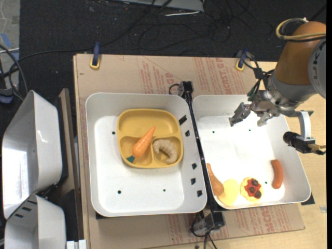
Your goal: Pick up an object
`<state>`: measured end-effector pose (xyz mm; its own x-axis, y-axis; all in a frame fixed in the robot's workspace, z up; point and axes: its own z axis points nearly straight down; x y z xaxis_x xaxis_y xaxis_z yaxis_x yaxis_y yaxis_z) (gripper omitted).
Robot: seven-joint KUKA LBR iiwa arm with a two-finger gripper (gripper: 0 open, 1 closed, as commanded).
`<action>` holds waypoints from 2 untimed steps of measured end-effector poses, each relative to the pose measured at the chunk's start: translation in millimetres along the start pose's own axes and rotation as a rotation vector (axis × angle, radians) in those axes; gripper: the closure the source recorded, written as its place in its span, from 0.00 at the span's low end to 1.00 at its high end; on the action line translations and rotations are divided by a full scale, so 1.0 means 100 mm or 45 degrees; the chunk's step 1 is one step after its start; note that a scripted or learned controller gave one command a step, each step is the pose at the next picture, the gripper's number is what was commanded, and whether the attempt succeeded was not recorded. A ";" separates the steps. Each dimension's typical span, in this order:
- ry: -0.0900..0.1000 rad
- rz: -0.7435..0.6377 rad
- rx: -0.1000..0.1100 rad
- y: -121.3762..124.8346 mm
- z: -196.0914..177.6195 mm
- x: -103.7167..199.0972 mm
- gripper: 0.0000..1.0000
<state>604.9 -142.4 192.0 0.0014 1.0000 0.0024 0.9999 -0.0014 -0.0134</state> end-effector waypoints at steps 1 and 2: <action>-0.003 -0.003 -0.017 0.03 -0.07 0.00 0.00; -0.002 0.000 -0.010 -0.07 0.47 0.02 0.00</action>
